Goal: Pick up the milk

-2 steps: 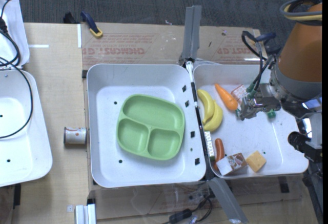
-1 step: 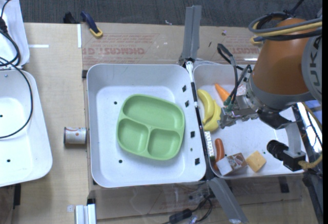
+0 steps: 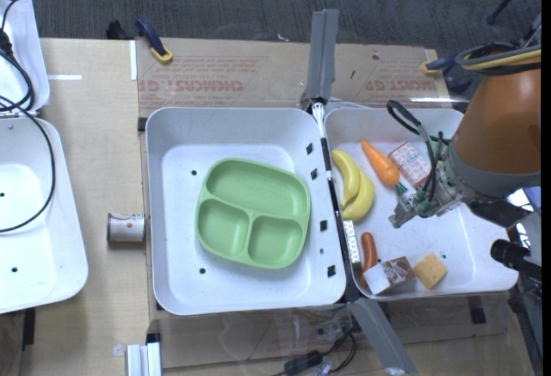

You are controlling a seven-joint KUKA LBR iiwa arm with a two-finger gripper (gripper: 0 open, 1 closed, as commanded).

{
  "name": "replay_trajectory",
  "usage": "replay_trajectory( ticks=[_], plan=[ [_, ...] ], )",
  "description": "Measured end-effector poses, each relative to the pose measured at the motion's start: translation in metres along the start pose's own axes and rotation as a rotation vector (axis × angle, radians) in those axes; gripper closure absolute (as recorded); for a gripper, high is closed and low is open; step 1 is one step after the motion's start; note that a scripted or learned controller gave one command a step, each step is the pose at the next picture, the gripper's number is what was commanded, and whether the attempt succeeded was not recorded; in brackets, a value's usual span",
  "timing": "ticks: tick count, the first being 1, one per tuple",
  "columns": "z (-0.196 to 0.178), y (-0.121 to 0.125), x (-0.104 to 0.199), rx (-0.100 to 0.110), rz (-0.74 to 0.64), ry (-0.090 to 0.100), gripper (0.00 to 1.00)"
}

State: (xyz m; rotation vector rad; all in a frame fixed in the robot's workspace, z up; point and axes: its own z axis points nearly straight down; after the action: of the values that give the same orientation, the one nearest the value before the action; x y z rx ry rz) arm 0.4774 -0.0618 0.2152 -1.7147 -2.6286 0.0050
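The milk [image 3: 408, 162], a small red-and-white carton, lies in the right bin [image 3: 465, 255] just right of the orange carrot [image 3: 380, 161]. My gripper [image 3: 411, 208] hangs low over the bin floor, just in front of the carton and slightly right of it. The arm's orange band and grey wrist hide the bin's right side. Nothing shows held in the gripper.
A yellow banana [image 3: 354, 184] lies along the right bin's left wall. A red sausage [image 3: 368, 249], a brown-and-white box [image 3: 392, 274] and a cheese cube [image 3: 430, 271] sit near its front edge. The left bin [image 3: 172, 219] holds a green divided plate [image 3: 253, 213].
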Motion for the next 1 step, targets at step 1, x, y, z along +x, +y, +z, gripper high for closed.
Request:
replay_trajectory(
  ticks=[1],
  plan=[
    [0.0178, -0.0333, -0.076, -0.001, 0.052, -0.001, 1.0]
  ],
)
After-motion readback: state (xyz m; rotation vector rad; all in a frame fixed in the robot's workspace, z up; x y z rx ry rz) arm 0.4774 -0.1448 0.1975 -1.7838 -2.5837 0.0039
